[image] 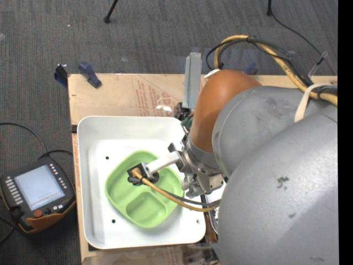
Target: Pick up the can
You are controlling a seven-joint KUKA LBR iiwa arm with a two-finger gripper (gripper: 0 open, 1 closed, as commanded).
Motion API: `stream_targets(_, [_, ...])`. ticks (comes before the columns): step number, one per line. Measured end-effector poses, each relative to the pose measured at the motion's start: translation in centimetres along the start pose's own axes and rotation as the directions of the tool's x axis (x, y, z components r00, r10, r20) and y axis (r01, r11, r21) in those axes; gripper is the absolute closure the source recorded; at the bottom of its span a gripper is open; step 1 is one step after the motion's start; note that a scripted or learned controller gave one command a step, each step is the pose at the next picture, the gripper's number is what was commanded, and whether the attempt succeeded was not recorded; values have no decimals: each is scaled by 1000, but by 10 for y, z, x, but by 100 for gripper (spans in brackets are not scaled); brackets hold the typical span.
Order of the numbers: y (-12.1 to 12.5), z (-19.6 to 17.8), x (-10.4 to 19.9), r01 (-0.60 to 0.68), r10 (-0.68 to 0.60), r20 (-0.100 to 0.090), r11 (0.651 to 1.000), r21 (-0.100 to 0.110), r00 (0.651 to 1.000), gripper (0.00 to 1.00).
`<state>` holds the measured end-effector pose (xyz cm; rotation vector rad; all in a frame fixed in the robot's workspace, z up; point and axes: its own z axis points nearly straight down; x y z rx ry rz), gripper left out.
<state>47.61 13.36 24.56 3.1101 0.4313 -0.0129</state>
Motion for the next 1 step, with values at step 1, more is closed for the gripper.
stream_targets(1, [-76,-29,30,178,-178,-1,984,-2,984,100])
